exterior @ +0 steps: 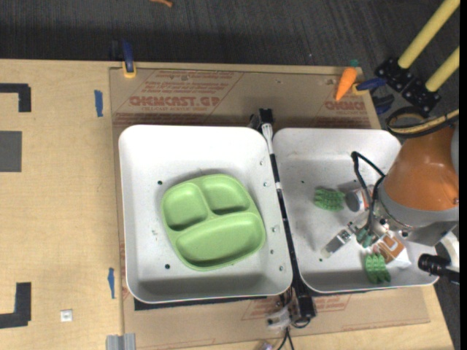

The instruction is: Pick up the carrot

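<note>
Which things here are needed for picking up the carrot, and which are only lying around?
Part of the job:
- carrot, lying on the board behind the right bin, outside it
- gripper, down over the right bin

Just lying about:
- green divided plate in the left bin
- green blocks and in the right bin

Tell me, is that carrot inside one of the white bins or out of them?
Out. The carrot lies on the cardboard beyond the right bin, near its far corner, apart from the gripper.

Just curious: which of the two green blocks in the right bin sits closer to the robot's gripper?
The green block near the bin's front edge, beside the gripper; the other green block lies farther back.
</note>
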Available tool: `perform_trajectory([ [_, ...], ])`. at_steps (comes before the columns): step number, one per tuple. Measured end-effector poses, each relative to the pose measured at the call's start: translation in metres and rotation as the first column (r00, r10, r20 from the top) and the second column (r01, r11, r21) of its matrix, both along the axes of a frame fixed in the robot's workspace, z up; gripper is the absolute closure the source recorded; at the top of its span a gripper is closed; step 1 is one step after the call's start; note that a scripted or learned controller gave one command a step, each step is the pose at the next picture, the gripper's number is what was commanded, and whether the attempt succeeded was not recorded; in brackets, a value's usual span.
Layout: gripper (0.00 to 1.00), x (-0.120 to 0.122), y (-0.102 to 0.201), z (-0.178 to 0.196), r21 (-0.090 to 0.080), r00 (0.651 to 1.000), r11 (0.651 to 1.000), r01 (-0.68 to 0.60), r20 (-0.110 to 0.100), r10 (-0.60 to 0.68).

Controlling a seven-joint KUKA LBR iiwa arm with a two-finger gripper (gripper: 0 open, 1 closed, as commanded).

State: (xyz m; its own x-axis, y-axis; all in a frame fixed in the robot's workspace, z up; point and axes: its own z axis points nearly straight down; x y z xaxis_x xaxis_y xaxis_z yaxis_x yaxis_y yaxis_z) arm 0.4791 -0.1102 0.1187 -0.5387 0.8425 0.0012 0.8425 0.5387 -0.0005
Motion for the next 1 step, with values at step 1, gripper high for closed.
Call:
perform_trajectory([
  [1,0.00,-0.0002,0.0096,-0.0262,0.000,0.946,0.946,0.324,-0.001,-0.324],
])
